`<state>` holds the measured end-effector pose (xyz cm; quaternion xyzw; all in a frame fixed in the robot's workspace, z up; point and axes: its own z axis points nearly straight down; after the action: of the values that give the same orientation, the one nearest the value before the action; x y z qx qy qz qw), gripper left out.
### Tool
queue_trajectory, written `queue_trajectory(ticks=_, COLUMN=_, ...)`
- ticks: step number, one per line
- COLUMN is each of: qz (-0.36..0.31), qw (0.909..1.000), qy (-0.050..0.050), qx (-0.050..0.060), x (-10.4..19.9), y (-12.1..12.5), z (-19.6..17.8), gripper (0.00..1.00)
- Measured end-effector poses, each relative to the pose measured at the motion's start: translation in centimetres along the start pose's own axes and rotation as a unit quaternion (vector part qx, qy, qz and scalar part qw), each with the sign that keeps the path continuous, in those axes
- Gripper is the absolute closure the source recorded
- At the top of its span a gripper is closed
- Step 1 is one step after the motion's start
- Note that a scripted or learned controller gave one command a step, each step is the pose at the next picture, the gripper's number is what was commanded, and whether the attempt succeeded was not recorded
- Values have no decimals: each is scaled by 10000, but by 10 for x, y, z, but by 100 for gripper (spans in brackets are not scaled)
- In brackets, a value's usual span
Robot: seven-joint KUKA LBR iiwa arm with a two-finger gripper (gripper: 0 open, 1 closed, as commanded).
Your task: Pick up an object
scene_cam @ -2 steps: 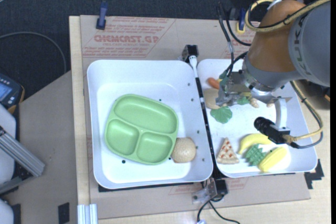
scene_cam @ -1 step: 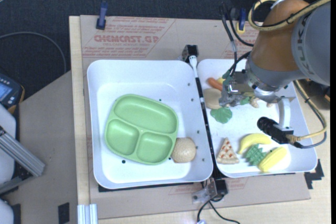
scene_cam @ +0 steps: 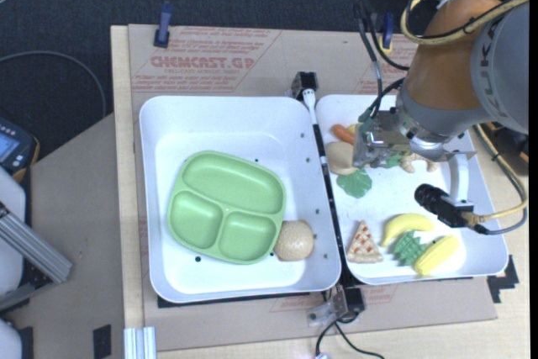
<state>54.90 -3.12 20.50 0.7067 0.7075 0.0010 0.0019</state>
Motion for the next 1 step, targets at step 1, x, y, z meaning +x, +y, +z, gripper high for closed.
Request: queue_trajectory(ticks=1, qz=-37, qw=10000, qy=22, qx=33, x=82, y=-44, z=-23, gripper=100)
